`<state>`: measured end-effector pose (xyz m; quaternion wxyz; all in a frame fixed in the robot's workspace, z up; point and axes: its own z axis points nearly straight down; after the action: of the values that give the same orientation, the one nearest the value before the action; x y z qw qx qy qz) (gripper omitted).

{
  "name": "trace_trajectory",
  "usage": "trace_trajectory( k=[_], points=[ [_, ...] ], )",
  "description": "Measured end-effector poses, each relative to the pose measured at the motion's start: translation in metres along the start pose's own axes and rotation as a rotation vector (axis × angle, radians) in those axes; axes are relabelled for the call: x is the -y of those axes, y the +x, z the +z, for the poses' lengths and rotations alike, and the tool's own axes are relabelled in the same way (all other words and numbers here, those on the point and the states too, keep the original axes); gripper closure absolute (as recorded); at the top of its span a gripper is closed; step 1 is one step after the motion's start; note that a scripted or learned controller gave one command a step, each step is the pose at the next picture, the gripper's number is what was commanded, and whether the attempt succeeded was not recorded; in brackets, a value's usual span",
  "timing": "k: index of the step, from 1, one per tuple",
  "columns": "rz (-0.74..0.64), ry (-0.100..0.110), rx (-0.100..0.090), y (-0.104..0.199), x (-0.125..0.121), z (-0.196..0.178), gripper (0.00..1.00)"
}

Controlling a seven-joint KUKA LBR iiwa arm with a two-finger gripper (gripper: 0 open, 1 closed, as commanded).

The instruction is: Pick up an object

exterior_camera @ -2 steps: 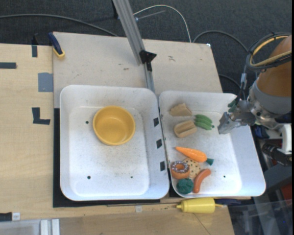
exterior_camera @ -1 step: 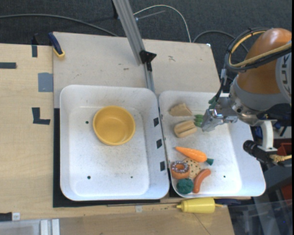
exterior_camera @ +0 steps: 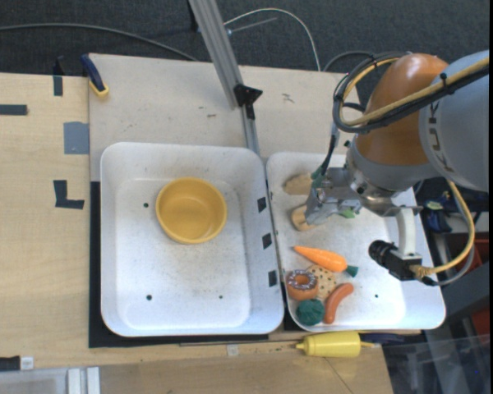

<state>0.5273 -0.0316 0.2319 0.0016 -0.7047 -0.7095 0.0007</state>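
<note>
We judge this the reach-and-grasp step: the hand (exterior_camera: 319, 210) is down in the right bin (exterior_camera: 394, 302), at a tan piece (exterior_camera: 300, 217) beside it — whether it grips we cannot tell. Next we need a closed grasp, then a lift. That bin also holds a carrot (exterior_camera: 320, 258), doughnut (exterior_camera: 301, 282) and sausage (exterior_camera: 338, 300); the left bin (exterior_camera: 131, 220) holds a yellow bowl (exterior_camera: 191, 210).

A bowl (exterior_camera: 191, 210) sits in the left bin (exterior_camera: 115, 220); a carrot (exterior_camera: 320, 258) in the right bin (exterior_camera: 394, 302).
</note>
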Motion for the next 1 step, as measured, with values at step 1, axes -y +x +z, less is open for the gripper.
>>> trace_trajectory(
  k=[1],
  points=[
    [0.001, 0.001, 0.000, 0.0478, 0.0069, 0.0060, 1.00]
  ],
)
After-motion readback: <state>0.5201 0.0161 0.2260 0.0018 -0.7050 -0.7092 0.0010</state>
